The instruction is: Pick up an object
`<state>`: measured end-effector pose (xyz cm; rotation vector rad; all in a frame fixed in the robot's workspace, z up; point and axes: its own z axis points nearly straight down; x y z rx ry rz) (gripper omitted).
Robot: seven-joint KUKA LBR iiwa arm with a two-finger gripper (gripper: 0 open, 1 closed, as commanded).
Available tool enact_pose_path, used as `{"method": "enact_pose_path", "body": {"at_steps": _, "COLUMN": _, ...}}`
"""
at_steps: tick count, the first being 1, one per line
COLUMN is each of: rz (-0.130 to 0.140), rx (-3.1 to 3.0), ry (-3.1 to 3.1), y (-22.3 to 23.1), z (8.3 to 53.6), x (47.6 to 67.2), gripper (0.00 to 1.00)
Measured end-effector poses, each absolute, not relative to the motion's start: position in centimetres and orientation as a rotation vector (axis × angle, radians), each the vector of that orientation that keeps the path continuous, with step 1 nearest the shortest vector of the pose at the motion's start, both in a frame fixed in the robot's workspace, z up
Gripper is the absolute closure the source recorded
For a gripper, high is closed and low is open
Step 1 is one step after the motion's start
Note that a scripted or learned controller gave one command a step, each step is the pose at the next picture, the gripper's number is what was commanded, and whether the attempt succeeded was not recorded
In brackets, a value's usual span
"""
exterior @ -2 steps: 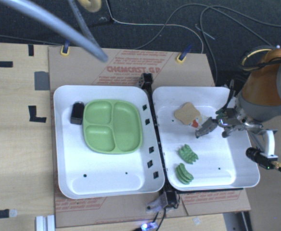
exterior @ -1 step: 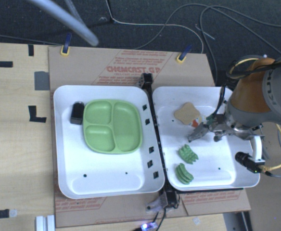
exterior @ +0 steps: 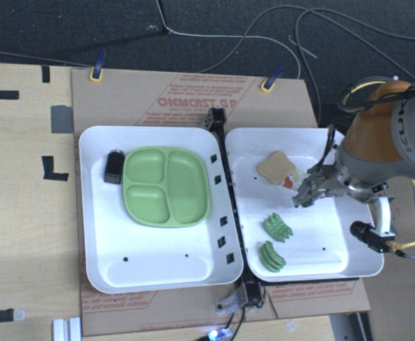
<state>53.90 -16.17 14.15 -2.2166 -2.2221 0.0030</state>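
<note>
My gripper [exterior: 304, 197] hangs low over the right bin [exterior: 335, 261], near its middle and a little toward the far side. I cannot tell how it is set; it is a dark blur from up here. Nothing shows in its grasp.

Just to the left of it lies a tan piece [exterior: 276, 167] with a small red bit [exterior: 288, 182] at its near edge, close to my tip but apart from it. Nearer the front of the bin lie two green pieces, one [exterior: 277, 227] below my tip and the other [exterior: 271, 256] by the front wall.

Across the divider, the left bin [exterior: 151, 261] holds a green tray [exterior: 167, 187] with three compartments, and a black block [exterior: 114, 167] sits just beside its left edge.

Both bins rest on cardboard [exterior: 193, 98].
</note>
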Motion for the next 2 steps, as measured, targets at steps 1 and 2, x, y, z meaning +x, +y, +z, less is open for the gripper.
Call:
{"method": "enact_pose_path", "body": {"at_steps": 1, "rz": -0.004, "rx": -2.222, "ry": -2.226, "y": -15.5, "z": 20.1, "x": 53.5, "gripper": 1.0}}
{"method": "enact_pose_path", "body": {"at_steps": 2, "rz": -0.001, "rx": -2.22, "ry": -2.223, "y": -15.5, "z": 21.7, "x": 53.5, "gripper": 1.0}}
